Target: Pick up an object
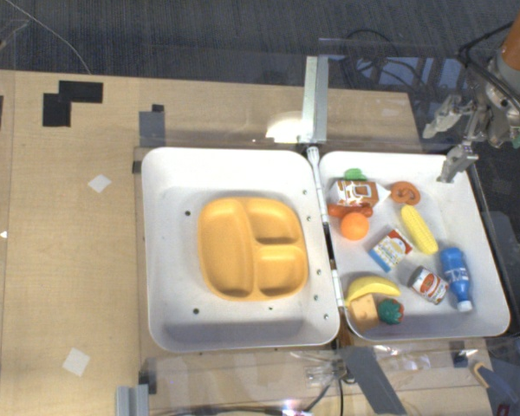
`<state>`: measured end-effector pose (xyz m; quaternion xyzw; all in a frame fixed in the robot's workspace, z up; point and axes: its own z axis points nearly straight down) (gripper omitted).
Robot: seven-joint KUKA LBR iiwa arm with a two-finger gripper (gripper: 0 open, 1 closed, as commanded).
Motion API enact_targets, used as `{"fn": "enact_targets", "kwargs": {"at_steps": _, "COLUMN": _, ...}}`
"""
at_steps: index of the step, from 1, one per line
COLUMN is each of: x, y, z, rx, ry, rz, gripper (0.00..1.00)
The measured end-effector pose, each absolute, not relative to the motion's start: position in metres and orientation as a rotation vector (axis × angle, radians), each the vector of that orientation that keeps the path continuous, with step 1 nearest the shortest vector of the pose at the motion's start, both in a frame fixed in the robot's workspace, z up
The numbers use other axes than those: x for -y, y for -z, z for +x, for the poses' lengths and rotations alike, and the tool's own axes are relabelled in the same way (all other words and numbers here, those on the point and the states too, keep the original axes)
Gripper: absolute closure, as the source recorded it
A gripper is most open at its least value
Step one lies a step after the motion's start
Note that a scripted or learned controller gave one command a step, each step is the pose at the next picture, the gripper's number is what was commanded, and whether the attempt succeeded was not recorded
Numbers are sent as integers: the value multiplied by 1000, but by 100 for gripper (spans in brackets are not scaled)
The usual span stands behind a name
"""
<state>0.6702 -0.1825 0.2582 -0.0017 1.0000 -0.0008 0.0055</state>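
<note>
The hand [458, 146] is seen open and unladen above the right bin's [485, 232] far corner, the corn [419, 229] lying diagonally below.

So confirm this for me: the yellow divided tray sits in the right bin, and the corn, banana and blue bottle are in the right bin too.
One thing is wrong: the yellow divided tray sits in the left bin, not the right one. The camera view shows it alone there. The rest holds: the corn, the banana and the blue bottle all lie in the right bin.
</note>
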Motion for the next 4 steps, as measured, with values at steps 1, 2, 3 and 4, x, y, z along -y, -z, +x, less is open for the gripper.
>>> {"fn": "enact_targets", "kwargs": {"at_steps": 1, "x": 205, "y": -111, "z": 618, "rx": -3123, "ry": -1, "rz": 302, "gripper": 0}}
{"fn": "enact_targets", "kwargs": {"at_steps": 2, "x": 205, "y": -95, "z": 623, "rx": -3010, "ry": -2, "rz": 823, "gripper": 0}}
{"fn": "enact_targets", "kwargs": {"at_steps": 3, "x": 205, "y": -93, "z": 649, "rx": -2882, "ry": -4, "rz": 1196, "gripper": 0}}
{"fn": "enact_targets", "kwargs": {"at_steps": 4, "x": 172, "y": -88, "z": 650, "rx": -2656, "ry": -6, "rz": 1661, "gripper": 0}}
